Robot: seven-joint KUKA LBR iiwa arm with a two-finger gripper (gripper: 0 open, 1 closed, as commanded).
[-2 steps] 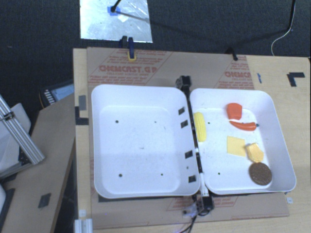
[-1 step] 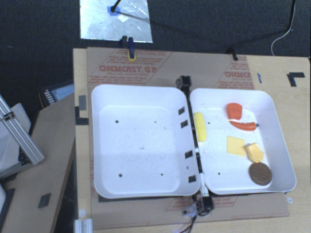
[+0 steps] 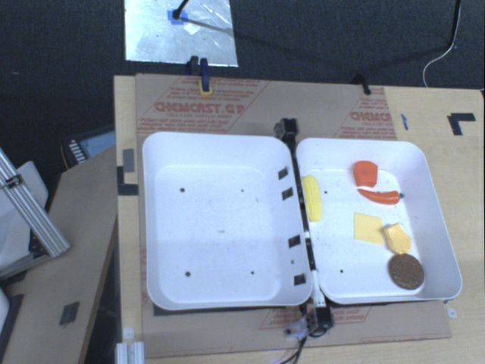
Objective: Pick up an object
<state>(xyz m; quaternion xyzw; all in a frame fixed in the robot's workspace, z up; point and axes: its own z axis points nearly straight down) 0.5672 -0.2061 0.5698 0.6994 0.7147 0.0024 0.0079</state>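
Several small objects lie in the right bin (image 3: 432, 196). A yellow corn cob (image 3: 311, 197) rests along its left wall. An orange block (image 3: 365, 173) sits near the back, with a thin red chili pepper (image 3: 380, 196) just in front of it. A flat pale yellow cheese slice (image 3: 368, 227) lies mid-bin, a smaller yellow chunk (image 3: 398, 238) touches its right side, and a round brown cookie (image 3: 407, 271) sits at the front right.
The left bin (image 3: 151, 226) stands beside the right one, joined by black clips (image 3: 294, 218) along the middle. Both rest on a cardboard sheet (image 3: 227, 105) on the bench. A shiny foil square (image 3: 179, 20) lies beyond the bench.
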